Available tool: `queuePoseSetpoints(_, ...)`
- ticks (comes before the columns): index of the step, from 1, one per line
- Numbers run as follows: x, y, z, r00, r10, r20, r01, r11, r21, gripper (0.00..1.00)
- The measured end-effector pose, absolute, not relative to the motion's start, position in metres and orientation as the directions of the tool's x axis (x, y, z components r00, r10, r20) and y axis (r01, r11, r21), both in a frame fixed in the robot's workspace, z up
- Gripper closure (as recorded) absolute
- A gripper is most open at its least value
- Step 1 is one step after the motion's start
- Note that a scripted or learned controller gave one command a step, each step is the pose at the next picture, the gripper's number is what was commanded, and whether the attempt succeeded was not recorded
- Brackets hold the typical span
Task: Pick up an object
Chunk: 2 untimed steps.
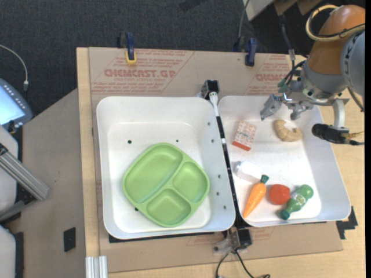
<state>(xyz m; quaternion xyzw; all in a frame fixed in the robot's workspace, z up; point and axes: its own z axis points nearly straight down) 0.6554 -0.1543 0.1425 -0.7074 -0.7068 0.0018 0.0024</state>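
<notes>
Hovering open-fingered, the gripper partly hides the tan lump below.

Red print "CHEMCAST GP" on brown board along counter's far edge; repeat at right partly hidden, illegible.
</notes>
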Motion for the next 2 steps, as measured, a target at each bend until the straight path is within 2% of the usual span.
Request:
queuePoseSetpoints(1,0.657,-0.155,0.094,0.0,1.0,-0.002,1.0,0.0,0.004,0.0)
queuePoseSetpoints(2,0.658,-0.155,0.106,0.0,1.0,-0.003,1.0,0.0,0.008,1.0)
